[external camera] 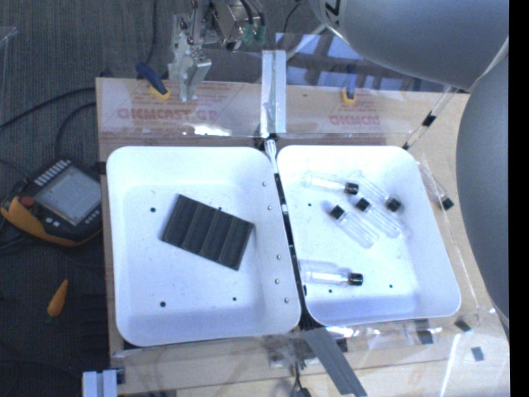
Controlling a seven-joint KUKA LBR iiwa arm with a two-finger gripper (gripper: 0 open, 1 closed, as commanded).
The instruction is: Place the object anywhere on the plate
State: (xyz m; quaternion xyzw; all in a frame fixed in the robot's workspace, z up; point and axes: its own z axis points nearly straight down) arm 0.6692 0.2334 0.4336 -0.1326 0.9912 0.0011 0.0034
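Note:
A dark grey ribbed plate lies flat and slightly turned in the left white bin. Several clear vials with black caps lie in the right white bin: one near the back, a cluster in the middle, and one alone near the front. My gripper hangs high beyond the far edge of the left bin, over the clear back wall and well away from the plate and the vials. I see nothing clearly held in it.
The arm's large grey body covers the top right. A metal strip rises where the bins meet. Clamps sit on the back wall. A teach pendant and cables lie left of the bench.

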